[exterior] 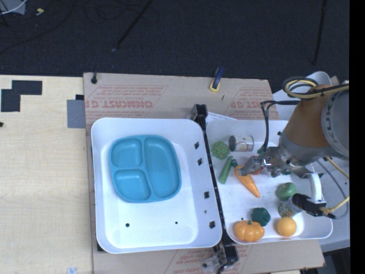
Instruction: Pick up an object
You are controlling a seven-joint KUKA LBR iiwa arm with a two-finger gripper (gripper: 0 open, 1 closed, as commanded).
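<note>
**Right bin: stock and gripper position**

Landmark: the carrot (248, 184), orange, lying aslant near the middle of the right bin (325, 231).

- Gripper (254, 167): low in the bin, its tip just above the carrot's thick end, close to touching. Whether it is spread or pinched cannot be told; the metal parts blur together. Nothing is seen held. Its placement suggests the carrot or the cucumber is the intended pick.
- Green cucumber (226, 170): just left of the carrot, near the bin's left wall.
- Broccoli head (220, 149): up-left of the carrot.
- Small jar (243, 144): above, lying on its side.
- Green round piece (286, 190): right of the carrot.
- Dark green piece (261, 216), small pumpkin (249, 231), orange fruit (286, 226): below, along the near wall.
- Blue divided plate (145, 168): far left, in the left bin (108, 233), apart from the pick stock.
</note>
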